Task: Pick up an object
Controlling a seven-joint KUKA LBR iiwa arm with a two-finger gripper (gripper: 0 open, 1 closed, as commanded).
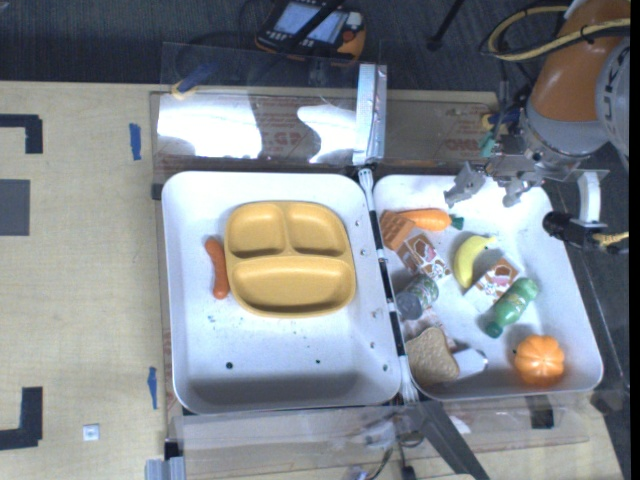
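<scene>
- Hovering over the far edge of the right bin [585,298], my pincer [492,185] has its two fingers spread wide, nothing between them, touching nothing.
- Just below it, near the bin's far-left corner, lies the carrot [425,218].
- The banana [470,258] lies mid-bin; the green bottle [510,305] and the small pumpkin [540,358] are toward the near-right corner.
- The left bin [190,268] carries a yellow divided plate [290,258].

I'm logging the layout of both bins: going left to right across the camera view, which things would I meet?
Orange sausage-shaped toy → yellow three-compartment plastic tray → slice of brown toy bread → yellow toy banana → green toy bottle → round orange toy pumpkin.
</scene>
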